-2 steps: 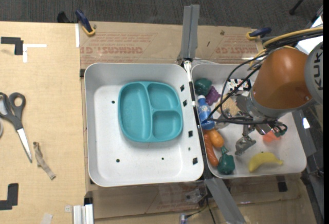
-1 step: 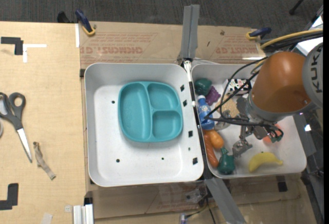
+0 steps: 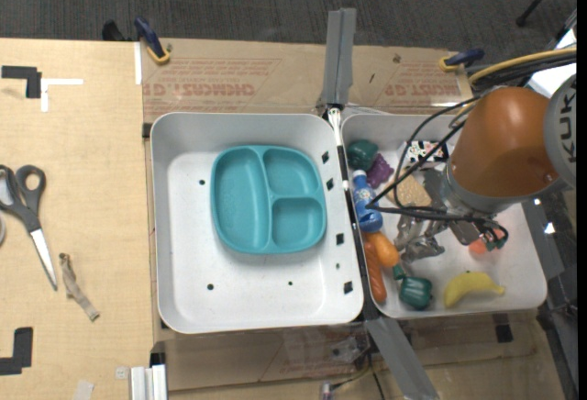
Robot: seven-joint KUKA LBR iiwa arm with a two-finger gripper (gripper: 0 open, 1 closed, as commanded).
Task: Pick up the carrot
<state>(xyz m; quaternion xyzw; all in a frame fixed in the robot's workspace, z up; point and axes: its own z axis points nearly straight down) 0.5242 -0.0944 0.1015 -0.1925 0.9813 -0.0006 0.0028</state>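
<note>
The carrot (image 3: 377, 262) is orange and lies along the left wall of the right bin (image 3: 523, 297), pointing towards the front. My gripper (image 3: 418, 238) hangs low in that bin, just right of the carrot's upper end and very close to it. The arm's orange band (image 3: 500, 143) hides much of the bin behind the gripper. Nothing orange shows inside the gripper itself.
The right bin also holds a dark green pepper (image 3: 415, 291), a yellow banana (image 3: 472, 288), a blue bottle (image 3: 364, 203), a purple piece (image 3: 381, 171), a green piece (image 3: 362, 151) and a small red item (image 3: 481, 246). A teal divided plate (image 3: 271, 199) lies in the left bin (image 3: 183, 288). Scissors (image 3: 32, 210) lie on the bench.
</note>
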